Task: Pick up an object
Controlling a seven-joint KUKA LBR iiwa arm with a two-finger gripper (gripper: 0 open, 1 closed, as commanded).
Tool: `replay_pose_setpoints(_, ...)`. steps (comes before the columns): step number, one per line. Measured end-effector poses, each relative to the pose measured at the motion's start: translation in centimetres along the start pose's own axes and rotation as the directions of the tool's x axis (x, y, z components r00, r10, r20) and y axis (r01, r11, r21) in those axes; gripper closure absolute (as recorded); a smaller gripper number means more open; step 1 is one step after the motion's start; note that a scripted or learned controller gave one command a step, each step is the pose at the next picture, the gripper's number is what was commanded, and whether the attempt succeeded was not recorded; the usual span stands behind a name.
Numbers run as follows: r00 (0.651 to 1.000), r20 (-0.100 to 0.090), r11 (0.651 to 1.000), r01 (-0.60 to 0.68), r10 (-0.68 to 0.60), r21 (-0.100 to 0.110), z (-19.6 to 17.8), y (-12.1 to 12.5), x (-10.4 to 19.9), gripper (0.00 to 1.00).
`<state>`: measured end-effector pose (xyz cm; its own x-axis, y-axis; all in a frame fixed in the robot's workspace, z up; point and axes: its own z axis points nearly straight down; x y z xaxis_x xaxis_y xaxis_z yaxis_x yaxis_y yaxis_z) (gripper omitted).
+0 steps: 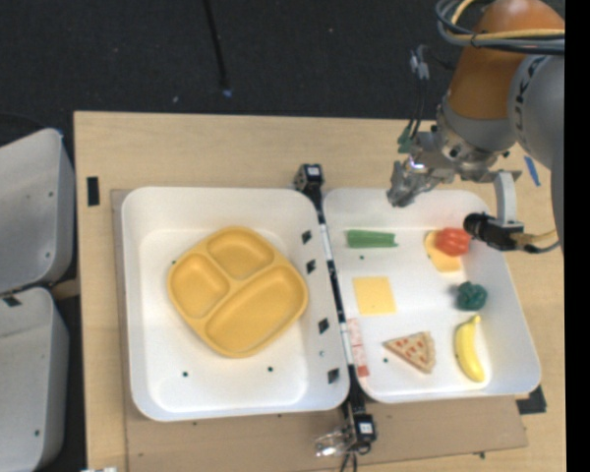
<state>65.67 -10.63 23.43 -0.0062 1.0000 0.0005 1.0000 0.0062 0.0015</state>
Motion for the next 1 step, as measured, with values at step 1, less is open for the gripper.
replay_pose_setpoints(1, 1.000, 0.000, 1.000, 0.000, 0.000, 0.002, 0.84, -2.02, 5.10, 1.00)
